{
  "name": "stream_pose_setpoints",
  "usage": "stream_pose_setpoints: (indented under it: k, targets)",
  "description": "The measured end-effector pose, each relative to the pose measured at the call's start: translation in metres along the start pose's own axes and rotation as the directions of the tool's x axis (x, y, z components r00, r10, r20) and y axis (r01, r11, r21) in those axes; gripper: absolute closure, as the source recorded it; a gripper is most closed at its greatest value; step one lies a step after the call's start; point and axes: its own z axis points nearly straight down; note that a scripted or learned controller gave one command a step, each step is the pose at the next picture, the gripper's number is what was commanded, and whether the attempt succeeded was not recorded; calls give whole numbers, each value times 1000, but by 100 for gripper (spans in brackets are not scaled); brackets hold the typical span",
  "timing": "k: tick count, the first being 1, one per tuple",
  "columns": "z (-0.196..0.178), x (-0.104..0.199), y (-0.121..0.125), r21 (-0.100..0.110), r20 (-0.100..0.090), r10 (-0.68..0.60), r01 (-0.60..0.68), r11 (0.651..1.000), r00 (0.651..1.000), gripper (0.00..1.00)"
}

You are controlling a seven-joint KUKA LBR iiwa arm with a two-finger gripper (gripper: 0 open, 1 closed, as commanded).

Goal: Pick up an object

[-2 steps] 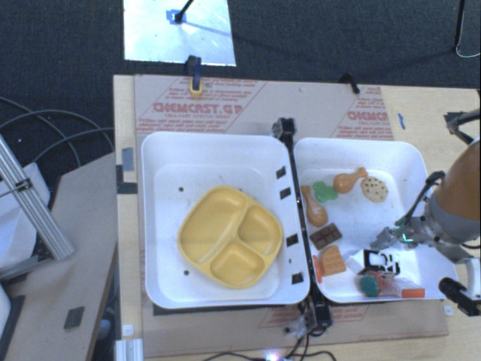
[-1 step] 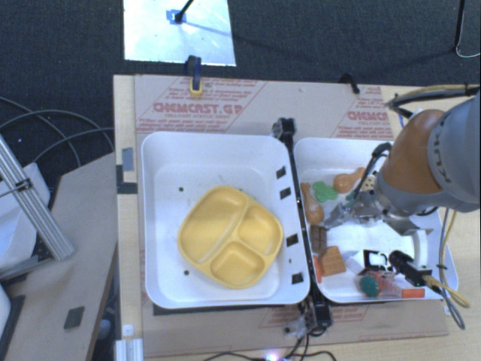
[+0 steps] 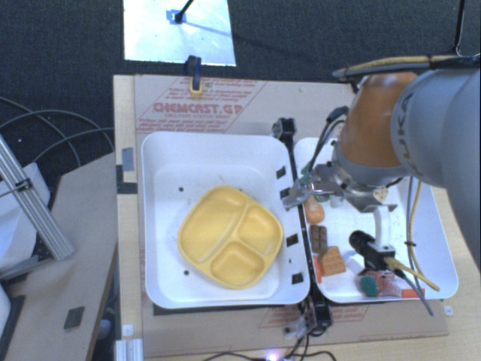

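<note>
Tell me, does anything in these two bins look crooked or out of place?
The yellow divided tray in the left bin lies turned at an angle to the bin's walls instead of square with them. In the right bin, the small objects huddle along the left and near side. Nothing looks spilled or broken.

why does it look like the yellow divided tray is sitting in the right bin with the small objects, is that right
Not quite. The camera view shows the yellow divided tray alone in the left bin. The small objects, such as the orange egg-like piece and the brown block, lie in the right bin, under the arm.
</note>
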Motion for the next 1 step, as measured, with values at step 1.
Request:
stream_pose_setpoints:
  k: [1]
  targets:
    - [5,-86,-55,13,7,23,-23,1000,1000,0]
